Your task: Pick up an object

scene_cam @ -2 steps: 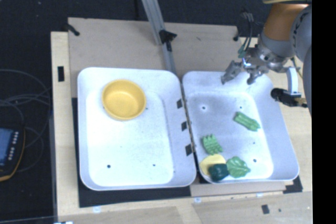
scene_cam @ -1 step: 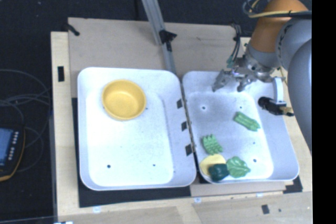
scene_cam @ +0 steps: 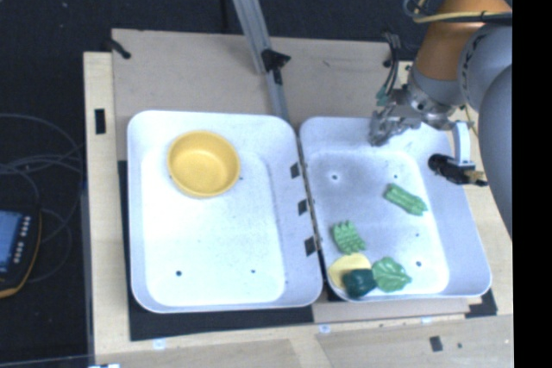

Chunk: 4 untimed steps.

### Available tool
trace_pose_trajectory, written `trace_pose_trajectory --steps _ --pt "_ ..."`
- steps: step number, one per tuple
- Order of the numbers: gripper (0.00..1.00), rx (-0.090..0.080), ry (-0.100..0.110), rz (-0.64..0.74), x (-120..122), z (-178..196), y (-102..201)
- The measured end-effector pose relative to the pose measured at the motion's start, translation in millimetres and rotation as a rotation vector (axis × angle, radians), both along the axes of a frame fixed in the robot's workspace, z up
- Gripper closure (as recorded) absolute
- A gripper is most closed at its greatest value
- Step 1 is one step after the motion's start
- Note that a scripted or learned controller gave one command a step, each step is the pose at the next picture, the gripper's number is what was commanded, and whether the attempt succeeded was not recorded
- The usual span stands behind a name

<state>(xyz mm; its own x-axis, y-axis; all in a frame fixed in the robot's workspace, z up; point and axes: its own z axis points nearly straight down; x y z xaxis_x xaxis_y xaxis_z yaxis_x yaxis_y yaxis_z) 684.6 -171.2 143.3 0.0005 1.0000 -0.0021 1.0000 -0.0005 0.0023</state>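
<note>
Seen from above, a wooden table [scene_cam: 198, 69] carries two shallow white bins: the left white bin [scene_cam: 147, 271] holds a round yellow plastic bowl [scene_cam: 203, 163], and the right white bin [scene_cam: 457, 254] holds a ridged green oblong piece [scene_cam: 404, 199], a ribbed green block [scene_cam: 347, 235], a leaf-shaped green piece [scene_cam: 391, 274], a dark green cube [scene_cam: 358, 281] and a pale yellow disc [scene_cam: 343, 265]. The grey arm's hand [scene_cam: 385, 129] hovers over the right bin's far edge, well apart from the toys; whether it is spread or pressed together cannot be told. The ridged oblong, lying alone, looks light, stiff and possibly slippery, best pinched across its narrow width.
</note>
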Motion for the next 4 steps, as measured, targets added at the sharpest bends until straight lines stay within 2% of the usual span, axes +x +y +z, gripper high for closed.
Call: trace_pose_trajectory --steps 2,3,4 --pt "1.00 0.001 -0.004 0.001 2 114 -20" --pt "1.00 0.002 0.000 0.001 3 133 -20" --pt "1.00 0.002 0.001 0.004 -1 138 35"
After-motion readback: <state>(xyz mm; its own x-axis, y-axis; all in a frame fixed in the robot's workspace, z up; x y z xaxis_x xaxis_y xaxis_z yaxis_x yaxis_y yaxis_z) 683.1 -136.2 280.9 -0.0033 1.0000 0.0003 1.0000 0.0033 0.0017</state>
